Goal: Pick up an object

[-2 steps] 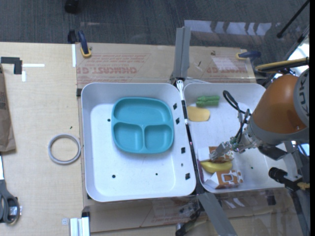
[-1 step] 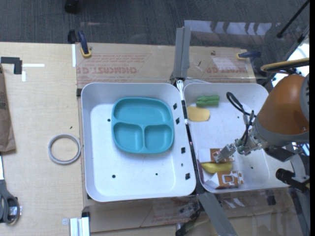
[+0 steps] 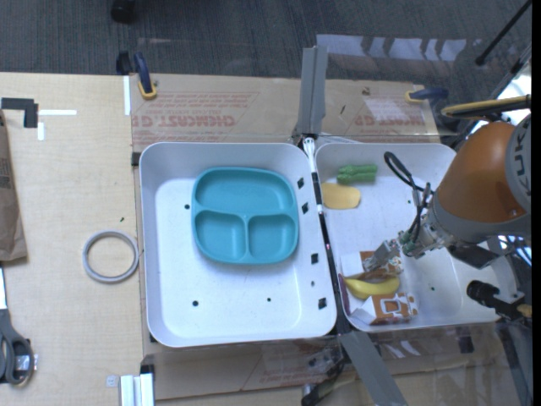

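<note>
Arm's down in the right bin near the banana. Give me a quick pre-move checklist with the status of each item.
1. Gripper inside the right bin, low over the clutter: ok.
2. Target close: banana lies just below the gripper, on a printed packet: ok.
3. Something actually held: cannot tell; the gripper's tip blurs into the packet's edge.
4. Green toy and yellow piece sit apart at the bin's far end, out of the way: ok.
5. Left bin holds the teal divided plate, away from the arm: ok.
</note>
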`<state>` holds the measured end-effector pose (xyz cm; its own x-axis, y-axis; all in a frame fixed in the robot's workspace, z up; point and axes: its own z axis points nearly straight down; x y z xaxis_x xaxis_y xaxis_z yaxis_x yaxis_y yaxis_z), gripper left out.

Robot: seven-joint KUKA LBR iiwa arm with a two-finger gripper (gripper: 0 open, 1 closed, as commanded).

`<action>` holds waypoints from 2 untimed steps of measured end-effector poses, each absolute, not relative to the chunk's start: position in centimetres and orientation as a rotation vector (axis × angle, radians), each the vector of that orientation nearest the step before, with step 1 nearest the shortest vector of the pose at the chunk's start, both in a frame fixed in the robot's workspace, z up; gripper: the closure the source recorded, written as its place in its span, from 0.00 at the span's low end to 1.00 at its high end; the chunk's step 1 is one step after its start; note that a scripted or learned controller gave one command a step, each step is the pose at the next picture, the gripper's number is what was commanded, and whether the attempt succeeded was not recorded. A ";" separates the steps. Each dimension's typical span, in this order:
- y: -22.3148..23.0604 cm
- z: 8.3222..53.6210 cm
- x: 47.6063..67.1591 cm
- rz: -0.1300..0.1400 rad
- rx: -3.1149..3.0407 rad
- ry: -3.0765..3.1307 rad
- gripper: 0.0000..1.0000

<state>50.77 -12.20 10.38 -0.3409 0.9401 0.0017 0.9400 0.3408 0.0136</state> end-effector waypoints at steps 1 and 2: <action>-12.8 11.8 51.3 0.021 1.796 2.540 1.00; -12.8 11.8 51.3 0.021 1.796 2.541 0.00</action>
<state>51.27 -12.79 11.80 -0.3335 0.9426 -0.0170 0.9422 0.3339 0.0286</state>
